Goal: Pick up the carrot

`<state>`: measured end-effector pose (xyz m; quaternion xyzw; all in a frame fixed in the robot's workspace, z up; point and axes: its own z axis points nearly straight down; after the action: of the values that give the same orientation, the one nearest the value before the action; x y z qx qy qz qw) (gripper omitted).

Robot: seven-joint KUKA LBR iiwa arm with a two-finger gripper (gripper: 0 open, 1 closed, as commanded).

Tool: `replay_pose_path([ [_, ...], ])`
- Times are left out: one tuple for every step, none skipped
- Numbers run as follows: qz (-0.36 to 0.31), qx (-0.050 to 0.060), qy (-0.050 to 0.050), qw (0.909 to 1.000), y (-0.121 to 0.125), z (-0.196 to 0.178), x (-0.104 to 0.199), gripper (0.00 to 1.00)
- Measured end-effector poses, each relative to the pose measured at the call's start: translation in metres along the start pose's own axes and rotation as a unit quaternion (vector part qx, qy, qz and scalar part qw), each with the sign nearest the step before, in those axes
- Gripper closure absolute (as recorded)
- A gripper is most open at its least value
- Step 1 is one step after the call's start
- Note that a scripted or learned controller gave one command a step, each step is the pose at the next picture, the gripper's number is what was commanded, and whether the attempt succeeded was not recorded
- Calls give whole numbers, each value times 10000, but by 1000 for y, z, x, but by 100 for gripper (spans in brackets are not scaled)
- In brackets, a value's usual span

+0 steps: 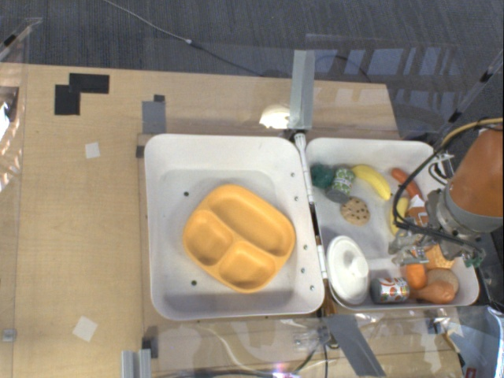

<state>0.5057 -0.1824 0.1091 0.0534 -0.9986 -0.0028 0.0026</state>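
Observation:
The carrot (405, 181) is a short orange-red stick lying near the back right of the right bin (370, 142), just right of the banana (372, 181). Part of it is covered by the arm's cables. My gripper (430, 247) hangs low over the bin's right front area, in front of the carrot and right above a small orange fruit (414, 276). The wrist and its orange band (482, 181) hide what lies under the gripper.
The right bin also holds a green broccoli piece (332, 179), a cookie (356, 210), a white round bowl (347, 266), a small can (390, 290) and a brown potato-like item (438, 288). A yellow divided plate (239, 236) lies in the left bin (167, 290).

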Motion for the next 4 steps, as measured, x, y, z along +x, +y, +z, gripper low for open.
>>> replay_pose_path([
  [6,34,-59,10000,-3,-6,-3,0],
  [-720,77,-142,9973,20,18,5,0],
  [-740,83,-153,9971,20,6,3,100],
  [-748,102,-228,9969,21,3,-2,0],
])
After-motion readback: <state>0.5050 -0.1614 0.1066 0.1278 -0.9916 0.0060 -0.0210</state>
